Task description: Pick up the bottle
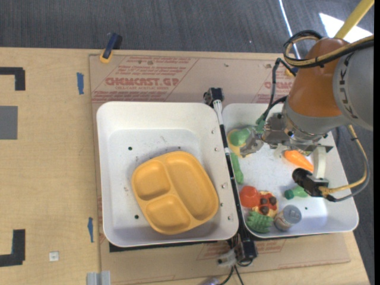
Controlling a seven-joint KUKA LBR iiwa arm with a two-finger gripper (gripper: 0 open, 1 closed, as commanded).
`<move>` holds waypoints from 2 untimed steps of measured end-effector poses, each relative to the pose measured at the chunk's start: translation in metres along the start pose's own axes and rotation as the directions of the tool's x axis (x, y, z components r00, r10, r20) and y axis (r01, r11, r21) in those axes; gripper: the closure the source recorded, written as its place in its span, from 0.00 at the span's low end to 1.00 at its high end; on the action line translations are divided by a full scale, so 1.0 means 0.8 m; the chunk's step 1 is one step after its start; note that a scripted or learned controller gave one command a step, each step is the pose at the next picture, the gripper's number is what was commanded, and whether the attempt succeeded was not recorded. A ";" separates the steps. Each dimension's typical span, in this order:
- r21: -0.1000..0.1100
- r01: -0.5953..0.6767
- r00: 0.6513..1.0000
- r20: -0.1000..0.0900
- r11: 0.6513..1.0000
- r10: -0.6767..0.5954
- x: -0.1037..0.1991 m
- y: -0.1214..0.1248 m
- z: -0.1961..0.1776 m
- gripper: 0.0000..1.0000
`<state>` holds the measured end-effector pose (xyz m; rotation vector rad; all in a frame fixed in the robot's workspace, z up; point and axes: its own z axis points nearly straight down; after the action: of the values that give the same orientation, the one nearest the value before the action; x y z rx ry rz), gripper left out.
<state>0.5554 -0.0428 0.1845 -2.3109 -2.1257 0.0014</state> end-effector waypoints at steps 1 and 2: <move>-0.002 -0.173 0.985 0.000 0.985 0.173 0.056 0.001 0.000 0.00; 0.003 -0.405 0.914 0.000 0.914 0.405 0.062 -0.033 0.000 0.00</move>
<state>0.5336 0.0084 0.1844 -2.6996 -1.5997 0.0045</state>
